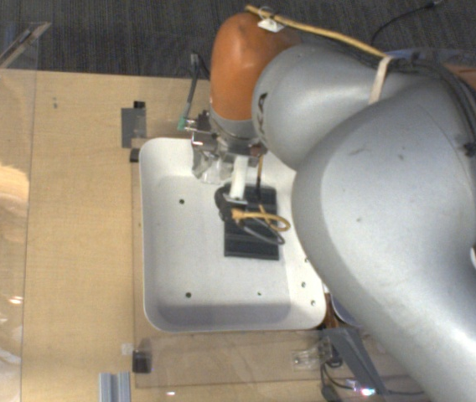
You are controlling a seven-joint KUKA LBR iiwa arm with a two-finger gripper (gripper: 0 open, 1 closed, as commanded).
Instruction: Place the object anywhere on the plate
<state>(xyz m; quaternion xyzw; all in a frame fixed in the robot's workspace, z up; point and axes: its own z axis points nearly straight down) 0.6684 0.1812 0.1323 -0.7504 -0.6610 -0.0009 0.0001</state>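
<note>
The pincer (213, 164) hangs over the far end of the white bin (179, 258), close to its rim. Whether the pincer is released or clenched cannot be told from this angle. The orange band (234, 65) sits directly behind the pincer. The grey arm (389, 191) extends from it to the right, covering that side of the bench (70, 224). A black clip (137, 122) stands on the bench left of the pincer, just outside the bin corner. The location of the object cannot be told.
</note>
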